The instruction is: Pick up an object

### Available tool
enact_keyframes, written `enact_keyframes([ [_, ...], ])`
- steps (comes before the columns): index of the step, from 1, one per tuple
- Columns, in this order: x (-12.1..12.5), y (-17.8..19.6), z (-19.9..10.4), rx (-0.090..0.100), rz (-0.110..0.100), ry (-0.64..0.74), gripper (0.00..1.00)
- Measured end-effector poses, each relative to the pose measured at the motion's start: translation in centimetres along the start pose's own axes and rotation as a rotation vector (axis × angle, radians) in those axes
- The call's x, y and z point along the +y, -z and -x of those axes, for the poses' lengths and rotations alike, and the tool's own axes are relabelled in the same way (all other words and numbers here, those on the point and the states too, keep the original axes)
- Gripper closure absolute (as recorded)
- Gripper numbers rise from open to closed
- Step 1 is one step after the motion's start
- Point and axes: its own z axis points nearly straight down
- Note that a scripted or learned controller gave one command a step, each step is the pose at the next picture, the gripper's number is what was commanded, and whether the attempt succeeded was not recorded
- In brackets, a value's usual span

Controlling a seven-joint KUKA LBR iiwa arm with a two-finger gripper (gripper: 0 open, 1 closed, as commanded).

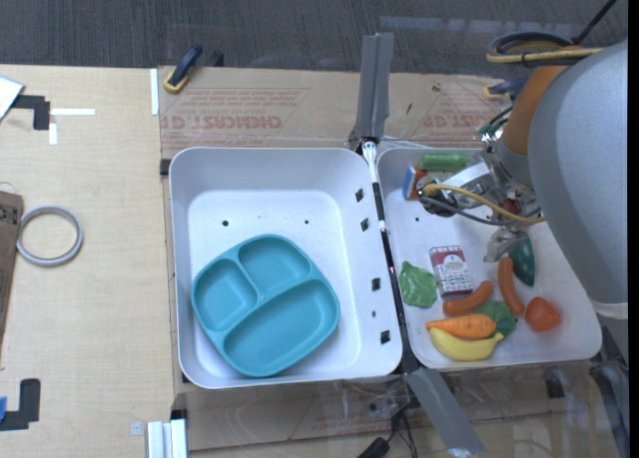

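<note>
Gripper (496, 209) low over the right bin (579, 344), near that bin's far right part, wrapped in looped cables; open or closed: cannot tell. Nothing seen held. Reaching in from the right on a bulky grey arm (589, 177), orange band (534, 97) just above the wrist, forearm covering the bin's right wall.

Pickable toys all in this same bin, counted:
- one green piece (444, 160) just beyond the gripper, by the far wall
- one small blue piece (409, 184) to its left
- one red and white box (451, 268) nearer than the gripper, slightly left
- one green leaf (419, 284) beside that box
- two orange-red sausage shapes (469, 298), the second (509, 286) directly below the gripper
- one dark green piece (524, 261) close beside the gripper's near side
- one red tomato (542, 313), one orange carrot (462, 326), one yellow banana (464, 346) by the near wall

Well left of the gripper, across the divider: left bin (200, 177) with one teal three-part plate (265, 301). Farther left, on the bench: one roll of tape (48, 234). Beyond the bins: cardboard sheet (260, 107) and one blue and yellow tool (183, 67).
</note>
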Motion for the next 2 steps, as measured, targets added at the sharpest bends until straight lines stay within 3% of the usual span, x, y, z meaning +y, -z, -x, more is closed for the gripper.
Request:
enact_keyframes([
  [1, 0.0, 0.6, 0.2, -0.009, -0.002, 0.005, 1.00],
  [2, 5.3, -2.1, -1.6, 0.000, 0.000, -0.064, 1.00],
])
